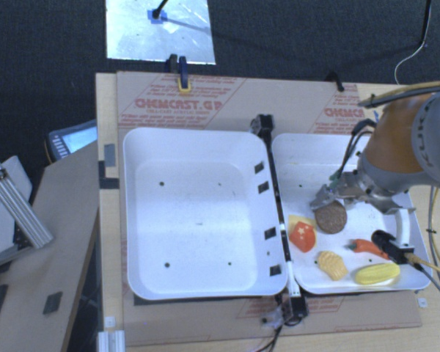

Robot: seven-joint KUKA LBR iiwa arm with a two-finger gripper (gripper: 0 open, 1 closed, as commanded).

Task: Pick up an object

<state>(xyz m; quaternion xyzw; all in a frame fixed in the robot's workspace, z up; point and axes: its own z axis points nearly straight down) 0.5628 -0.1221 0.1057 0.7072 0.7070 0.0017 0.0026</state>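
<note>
In the camera view, the right bin (308, 156) holds the objects. A round, flat, dark brown disc (330, 218) with a rough speckled face lies near the bin's middle, directly under the gripper (336, 195); whether it sits between the fingers cannot be told, nor how wide the tool stands. Just left of the disc and nearer the camera lies a red-and-yellow wedge (301, 234). Nearer the bin's front rim lie a ridged yellow piece (332, 264), an orange carrot shape (367, 247) and a yellow oblong (376, 273).
</note>
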